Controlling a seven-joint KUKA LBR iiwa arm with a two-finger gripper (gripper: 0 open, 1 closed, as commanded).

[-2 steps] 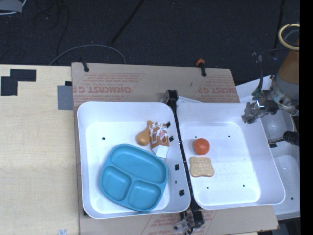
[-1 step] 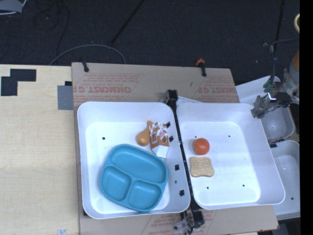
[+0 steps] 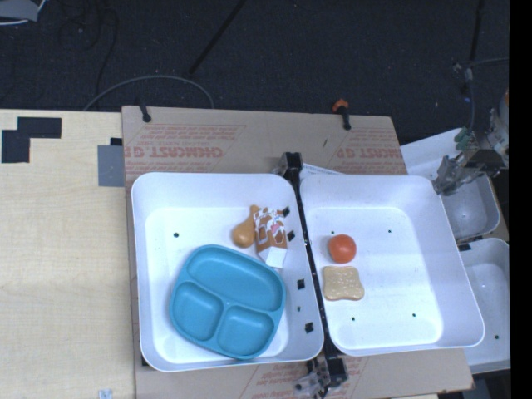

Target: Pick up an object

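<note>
1. Arm: just the gripper point(image 3: 465, 160) end is in frame at the far right edge, parked outside the right bin point(image 3: 432, 322), just past its upper right corner. Nothing between the fingers; can't tell if the jaws are open or closed, too small and cluttered.
2. Right bin: red tomato-like ball point(image 3: 342, 248) near the divider side, about mid-height. Round, so no long axis.
3. Tan cracker-shaped piece point(image 3: 342, 283) sits just below the ball, nearly touching it. Lies flat, long axis roughly left-right.
4. Left bin point(image 3: 154, 223): blue three-compartment plate point(image 3: 227, 301) lies flat in the lower half, long axis tilted, running upper left to lower right.
5. Just above the plate's upper right rim: small orange-brown pear-shaped item point(image 3: 245, 230), narrow end pointing up-right, touching a brown-and-white packet-like object point(image 3: 271, 233).
</note>
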